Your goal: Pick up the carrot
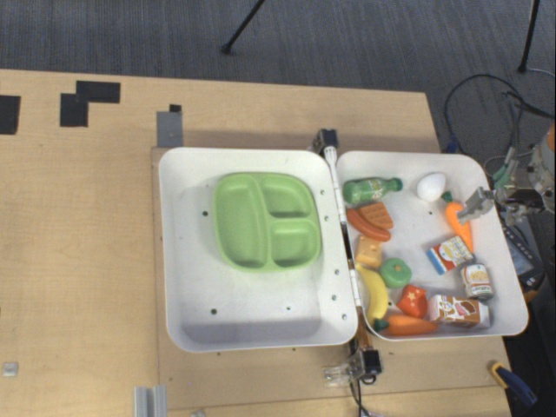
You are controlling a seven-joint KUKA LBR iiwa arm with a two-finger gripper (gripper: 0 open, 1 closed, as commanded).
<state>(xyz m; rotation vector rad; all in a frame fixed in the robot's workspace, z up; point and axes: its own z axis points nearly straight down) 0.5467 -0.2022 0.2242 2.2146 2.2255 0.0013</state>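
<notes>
Two shallow white bins sat side by side on the wooden worktop point(87, 259). The left bin point(187, 320) held a green divided plate point(265, 221), lying flat near its centre. The right bin point(512, 315) carried the clutter: a green bottle point(372, 188) on its side along the far edge, a white egg point(431, 186) just beside it, an orange-brown ridged piece point(372, 222) below the bottle, a pale cheese wedge point(368, 254), a banana point(376, 294) along the left wall, a round green item point(396, 273), a red pepper point(412, 301), a long orange vegetable point(408, 325) by the near wall, a small carton point(449, 254), a can point(477, 281) and a labelled packet point(458, 311) lying flat. The carrot point(460, 222) lay toward the right side of this bin, green top pointing to the far edge, below and right of the egg. The gripper point(480, 203) reached in from the right, its tip just beside the carrot's upper right, seemingly touching or overlapping it. Whether the fingers were apart or together, cannot tell; nothing was clearly seen between them.
</notes>
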